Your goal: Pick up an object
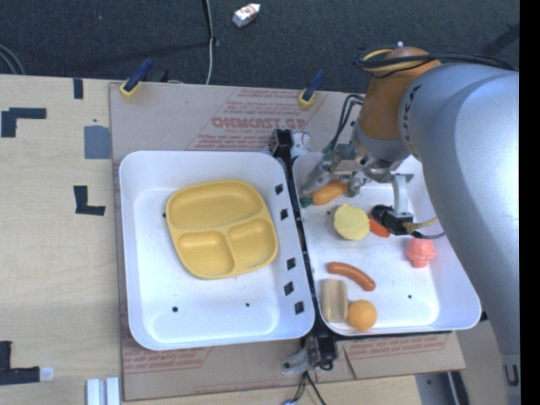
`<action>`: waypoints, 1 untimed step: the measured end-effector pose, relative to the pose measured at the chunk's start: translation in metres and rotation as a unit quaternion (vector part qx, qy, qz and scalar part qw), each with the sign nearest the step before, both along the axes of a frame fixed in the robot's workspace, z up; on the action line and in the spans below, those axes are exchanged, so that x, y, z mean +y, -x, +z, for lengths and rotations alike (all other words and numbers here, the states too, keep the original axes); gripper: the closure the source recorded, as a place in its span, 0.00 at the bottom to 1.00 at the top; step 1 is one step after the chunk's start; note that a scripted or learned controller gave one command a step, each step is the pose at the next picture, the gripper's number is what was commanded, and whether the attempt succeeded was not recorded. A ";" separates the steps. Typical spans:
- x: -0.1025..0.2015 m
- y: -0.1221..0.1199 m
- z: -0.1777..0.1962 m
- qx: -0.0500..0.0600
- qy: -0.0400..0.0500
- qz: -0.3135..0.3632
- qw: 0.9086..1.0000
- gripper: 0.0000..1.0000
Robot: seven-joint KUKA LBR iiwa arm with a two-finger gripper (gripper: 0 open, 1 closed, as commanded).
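Gripper (325, 184) over carrot (326, 195); fingers' state cannot tell; carrot likely light, rigid, slippery; grasp mid-length

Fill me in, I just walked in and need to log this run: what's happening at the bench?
A grey arm with an orange band reaches in from the right, its gripper low over the far end of the right bin, by a small orange piece. Nothing is visibly held. Also in that bin: a yellow round item, a pink toy, a sausage, a tan block and an orange ball. The left bin holds a yellow divided tray.
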State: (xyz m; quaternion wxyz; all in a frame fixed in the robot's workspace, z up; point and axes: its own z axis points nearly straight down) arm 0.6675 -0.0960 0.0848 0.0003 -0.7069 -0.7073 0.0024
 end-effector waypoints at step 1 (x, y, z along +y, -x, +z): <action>0.001 0.002 0.010 -0.001 -0.001 0.000 1.000 0.00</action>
